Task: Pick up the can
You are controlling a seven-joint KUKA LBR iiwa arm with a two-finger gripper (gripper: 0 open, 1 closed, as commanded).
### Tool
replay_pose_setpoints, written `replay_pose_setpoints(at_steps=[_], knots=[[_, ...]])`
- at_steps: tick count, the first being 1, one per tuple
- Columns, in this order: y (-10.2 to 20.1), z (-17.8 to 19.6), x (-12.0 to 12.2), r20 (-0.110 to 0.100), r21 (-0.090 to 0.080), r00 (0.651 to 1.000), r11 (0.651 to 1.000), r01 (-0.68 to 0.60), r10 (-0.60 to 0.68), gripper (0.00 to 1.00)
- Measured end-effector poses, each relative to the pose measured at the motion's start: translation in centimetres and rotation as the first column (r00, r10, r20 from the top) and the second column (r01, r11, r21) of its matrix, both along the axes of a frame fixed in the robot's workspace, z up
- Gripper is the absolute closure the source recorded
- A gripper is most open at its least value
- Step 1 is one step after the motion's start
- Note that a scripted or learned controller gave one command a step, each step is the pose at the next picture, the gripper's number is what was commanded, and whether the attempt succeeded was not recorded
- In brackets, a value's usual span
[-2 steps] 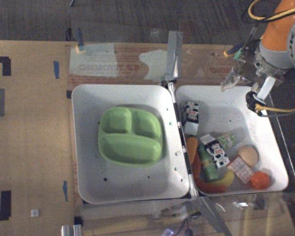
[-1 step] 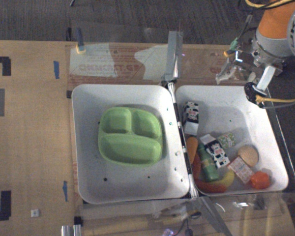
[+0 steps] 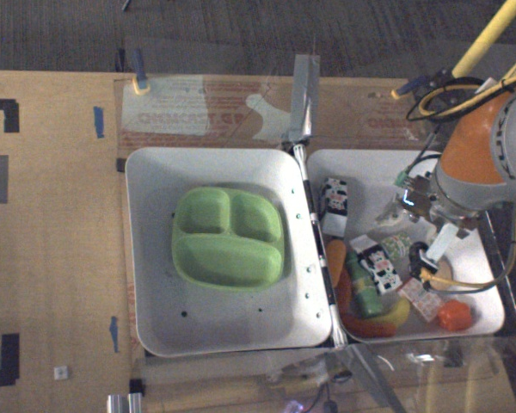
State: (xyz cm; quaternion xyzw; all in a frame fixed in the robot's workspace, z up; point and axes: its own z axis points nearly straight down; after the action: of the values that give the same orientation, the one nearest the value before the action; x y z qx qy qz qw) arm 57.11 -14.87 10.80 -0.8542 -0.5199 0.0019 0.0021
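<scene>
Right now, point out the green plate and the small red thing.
green plate (image 3: 228, 261), camera view, on its large compartment.
small red thing (image 3: 454, 315), camera view, on its middle.

A green divided plate (image 3: 230, 236) lies in the left bin (image 3: 155, 196). The gripper (image 3: 410, 224) hangs over the cluttered right bin (image 3: 374, 175).

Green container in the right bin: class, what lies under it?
A yellow curved object pokes out beneath the lower end of the green container, inside the right bin. Whatever else lies under it is covered.
</scene>
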Motion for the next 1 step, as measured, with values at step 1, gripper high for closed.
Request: replay_pose_setpoints(at_steps=[1], knots=[[-1.11, -2.22, 2.52, 0.007, -0.001, 1.0, 1.0, 0.008, -0.008, 0.0]])
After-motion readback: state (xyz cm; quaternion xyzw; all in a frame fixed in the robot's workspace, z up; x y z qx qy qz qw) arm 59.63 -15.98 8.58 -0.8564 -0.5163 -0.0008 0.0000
